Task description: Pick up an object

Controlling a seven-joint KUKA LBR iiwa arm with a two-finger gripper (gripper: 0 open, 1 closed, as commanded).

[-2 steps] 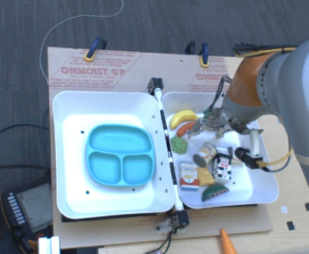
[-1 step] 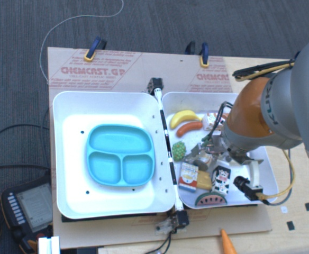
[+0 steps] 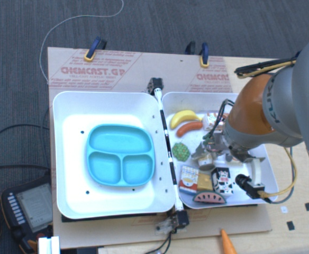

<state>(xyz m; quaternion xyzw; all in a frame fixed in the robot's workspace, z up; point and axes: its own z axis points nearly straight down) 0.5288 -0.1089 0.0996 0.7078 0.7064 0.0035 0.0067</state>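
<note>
The right bin (image 3: 271,179) holds several toy foods: a yellow banana (image 3: 181,117), an orange-red sausage (image 3: 189,128), a green leafy piece (image 3: 181,152), a white card with red print (image 3: 188,177), a tan cracker (image 3: 204,181), a black-and-white cow-print carton (image 3: 223,181) and a watermelon slice (image 3: 209,197). My gripper (image 3: 211,155) reaches down from the orange-banded wrist into the bin's middle, just above the cracker and carton. Its fingers are hidden among the metal parts, and I see nothing clearly between them.
The left bin (image 3: 70,194) holds a blue three-compartment plate (image 3: 121,154). A black-and-white divider bar (image 3: 165,142) runs between the bins. Clamps (image 3: 203,54) hold the cardboard base at the back. An orange object (image 3: 226,242) lies at the front edge.
</note>
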